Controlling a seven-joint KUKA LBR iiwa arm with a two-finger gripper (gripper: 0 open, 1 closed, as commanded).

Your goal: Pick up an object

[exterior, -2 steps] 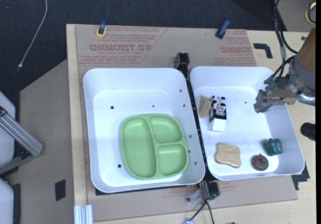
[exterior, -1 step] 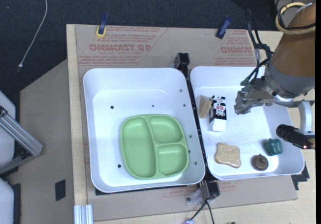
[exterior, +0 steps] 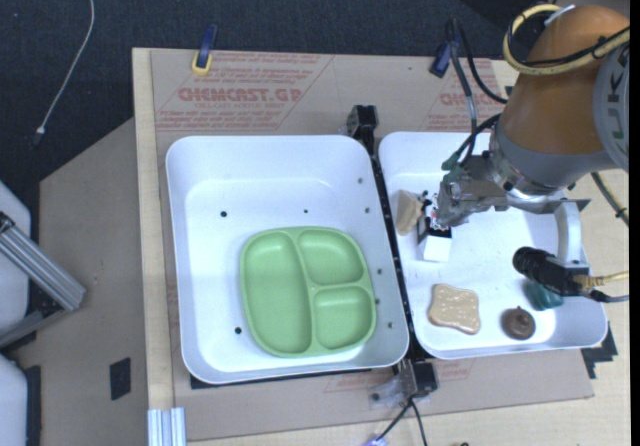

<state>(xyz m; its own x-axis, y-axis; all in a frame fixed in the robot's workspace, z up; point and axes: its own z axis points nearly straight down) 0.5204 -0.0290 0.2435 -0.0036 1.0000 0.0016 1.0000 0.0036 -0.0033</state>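
Observation:
My gripper [exterior: 439, 219] hangs low over the left-middle of the right bin [exterior: 500, 159]. Directly under its tip lies a small white block [exterior: 435, 248]; I cannot tell whether the two touch. A beige, wedge-like piece [exterior: 405, 212] leans by the bin's left wall, just left of the gripper. A tan toast-shaped piece [exterior: 454, 308] lies nearer the front. A small brown round piece [exterior: 518, 322] sits at the front right, with a teal object [exterior: 549, 297] just behind it.
The left bin [exterior: 200, 184] holds a green divided plate [exterior: 305, 289] in its front half. The arm's grey and orange body [exterior: 565, 94] covers the right bin's back right. Clamps sit along the bench's cardboard edges.

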